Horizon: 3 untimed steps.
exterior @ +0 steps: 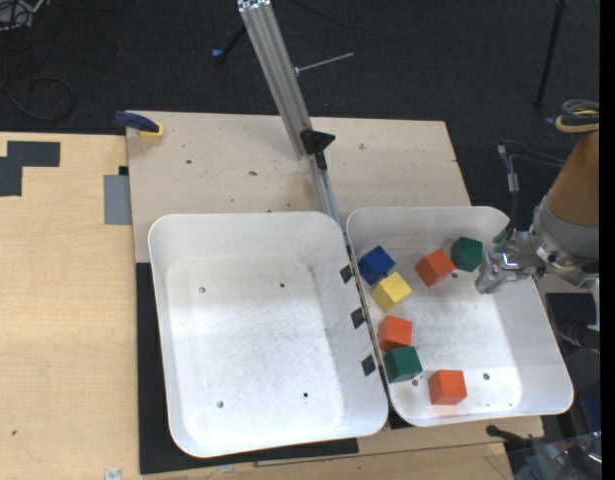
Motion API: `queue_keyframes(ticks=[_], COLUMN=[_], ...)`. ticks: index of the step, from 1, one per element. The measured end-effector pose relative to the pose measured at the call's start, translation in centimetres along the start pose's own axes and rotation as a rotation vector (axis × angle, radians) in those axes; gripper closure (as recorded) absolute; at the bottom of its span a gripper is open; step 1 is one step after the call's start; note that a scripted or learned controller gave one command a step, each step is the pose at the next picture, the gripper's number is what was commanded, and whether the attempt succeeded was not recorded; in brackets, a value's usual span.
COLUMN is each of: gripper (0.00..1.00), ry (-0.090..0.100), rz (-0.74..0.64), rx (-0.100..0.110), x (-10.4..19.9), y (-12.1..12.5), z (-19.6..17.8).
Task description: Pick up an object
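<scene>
A: Gripper sits low at the right bin's right side, just beside the green cube; whether the claw is clenched or released, cannot tell.

B: Risk?

A: The orange cube crowds that green one (mid-right of frame). A descent could nudge both and close on nothing.

right bin: seven blocks | claw: over its right side

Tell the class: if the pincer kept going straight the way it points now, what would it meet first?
Probably the green cube just left of the pincer, with the orange cube beyond; height is unclear.
</scene>
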State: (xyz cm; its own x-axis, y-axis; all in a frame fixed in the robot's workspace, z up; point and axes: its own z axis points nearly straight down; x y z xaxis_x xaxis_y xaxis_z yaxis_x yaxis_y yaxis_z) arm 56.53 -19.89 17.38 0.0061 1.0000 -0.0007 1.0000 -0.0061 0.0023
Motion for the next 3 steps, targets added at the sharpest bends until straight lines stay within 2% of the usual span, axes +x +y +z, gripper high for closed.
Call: queue_keyframes(ticks=[2, 3], gripper=[1.00, 1.00], ry=[-0.001, 0.003], rz=[-0.006, -0.012], rx=[-0.001, 0.004], x=[-1.0, 4.7], y=[0.0, 0.5], z=[-9.1, -9.4])
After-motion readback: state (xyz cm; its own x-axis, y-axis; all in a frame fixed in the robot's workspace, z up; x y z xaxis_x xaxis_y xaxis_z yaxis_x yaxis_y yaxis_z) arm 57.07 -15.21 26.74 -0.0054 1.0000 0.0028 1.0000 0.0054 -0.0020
